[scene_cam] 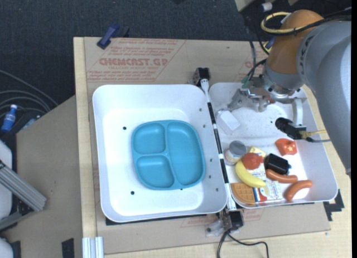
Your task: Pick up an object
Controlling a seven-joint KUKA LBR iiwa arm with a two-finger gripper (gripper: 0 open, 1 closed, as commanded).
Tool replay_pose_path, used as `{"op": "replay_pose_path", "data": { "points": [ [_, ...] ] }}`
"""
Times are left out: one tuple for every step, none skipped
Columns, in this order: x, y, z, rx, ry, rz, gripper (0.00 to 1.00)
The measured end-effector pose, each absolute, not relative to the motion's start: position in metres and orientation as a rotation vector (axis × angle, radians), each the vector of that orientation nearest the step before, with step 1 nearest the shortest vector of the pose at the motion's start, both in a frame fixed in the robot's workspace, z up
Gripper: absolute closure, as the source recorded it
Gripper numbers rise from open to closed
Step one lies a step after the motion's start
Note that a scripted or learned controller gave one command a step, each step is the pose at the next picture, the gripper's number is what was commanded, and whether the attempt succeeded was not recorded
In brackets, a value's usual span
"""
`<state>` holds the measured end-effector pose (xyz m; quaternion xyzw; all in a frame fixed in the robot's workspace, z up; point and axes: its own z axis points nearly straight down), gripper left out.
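approach step: claw [257, 97] over right white bin [321, 187], state unclear; next, descend onto small white block [228, 121].

I'm seeing the grey arm with its orange band [290, 50] hanging over the far end of the right white bin [323, 181]. Crowding its near end are a yellow plastic banana [248, 175], a red sausage [298, 188] and a black block [277, 164]. Bare floor is lying between them, beside a white block [228, 121].
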<state>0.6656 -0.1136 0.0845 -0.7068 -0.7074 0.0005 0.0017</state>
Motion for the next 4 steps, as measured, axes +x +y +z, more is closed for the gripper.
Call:
{"op": "replay_pose_path", "data": {
  "points": [
    [0.666, -0.114, 0.096, -2.22, -2.223, 0.001, 1.0],
    [0.666, -0.114, 0.095, -2.219, -2.223, 0.002, 0.0],
    [0.604, -0.107, 0.084, -2.222, -2.219, 0.002, 0.0],
    [0.605, -0.107, 0.095, -2.224, -2.218, 0.0, 1.0]
  ]
}}
